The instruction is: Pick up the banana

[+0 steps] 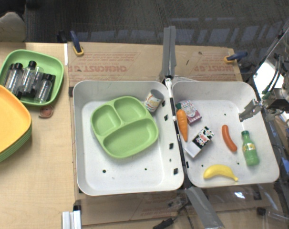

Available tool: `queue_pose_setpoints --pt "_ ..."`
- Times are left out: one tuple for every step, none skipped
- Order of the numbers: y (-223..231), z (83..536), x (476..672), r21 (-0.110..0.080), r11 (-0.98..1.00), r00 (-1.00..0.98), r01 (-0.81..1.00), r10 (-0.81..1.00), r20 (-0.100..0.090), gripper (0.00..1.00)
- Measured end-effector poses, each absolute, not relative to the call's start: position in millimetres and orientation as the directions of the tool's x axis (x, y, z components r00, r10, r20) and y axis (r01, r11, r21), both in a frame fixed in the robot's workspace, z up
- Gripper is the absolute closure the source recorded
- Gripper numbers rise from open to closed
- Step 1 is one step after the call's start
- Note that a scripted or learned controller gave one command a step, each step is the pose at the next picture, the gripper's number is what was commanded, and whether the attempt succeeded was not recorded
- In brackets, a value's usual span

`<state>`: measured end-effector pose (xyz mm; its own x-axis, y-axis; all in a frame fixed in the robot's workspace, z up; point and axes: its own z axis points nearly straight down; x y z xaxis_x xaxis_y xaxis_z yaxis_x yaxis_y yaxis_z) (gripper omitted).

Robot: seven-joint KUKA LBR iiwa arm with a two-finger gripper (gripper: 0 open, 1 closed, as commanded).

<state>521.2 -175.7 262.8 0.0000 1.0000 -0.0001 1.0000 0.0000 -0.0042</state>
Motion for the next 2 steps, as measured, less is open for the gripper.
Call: queue_pose_setpoints --pt "-208.5 103.4 488.8 0.001 0.298 -0.298 0.954 0.954 0.000 0.00" --pt "-209.1 112.4 489.4 0.002 0.296 -0.296 0.955 0.955 -0.001 1.00"
